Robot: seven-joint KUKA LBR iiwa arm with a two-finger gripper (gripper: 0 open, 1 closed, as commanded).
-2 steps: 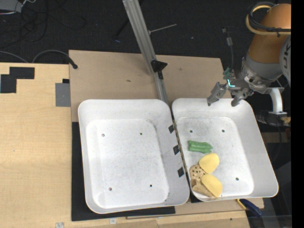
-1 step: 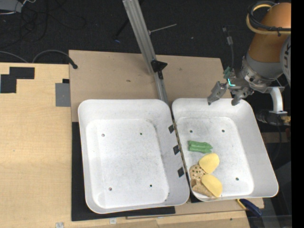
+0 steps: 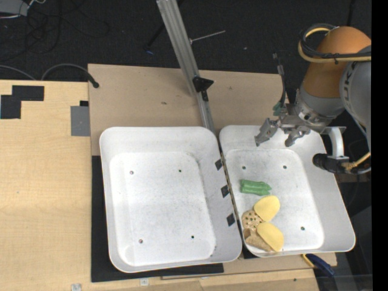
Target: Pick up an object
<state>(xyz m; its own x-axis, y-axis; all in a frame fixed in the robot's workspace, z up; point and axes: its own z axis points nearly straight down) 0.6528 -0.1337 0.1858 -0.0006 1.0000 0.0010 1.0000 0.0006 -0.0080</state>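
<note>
With its jaws spread wide and holding nothing, the gripper (image 3: 279,133) hangs over the far edge of the right bin (image 3: 315,187), so a good pick means travelling toward the bin's near-left corner, where the green object (image 3: 254,187) lies clear of the yellow pieces (image 3: 267,219).

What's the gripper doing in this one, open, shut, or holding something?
Gripper: open, fingers spread, holding nothing, above the far end of the right bin, away from the green piece and yellow pieces.
</note>
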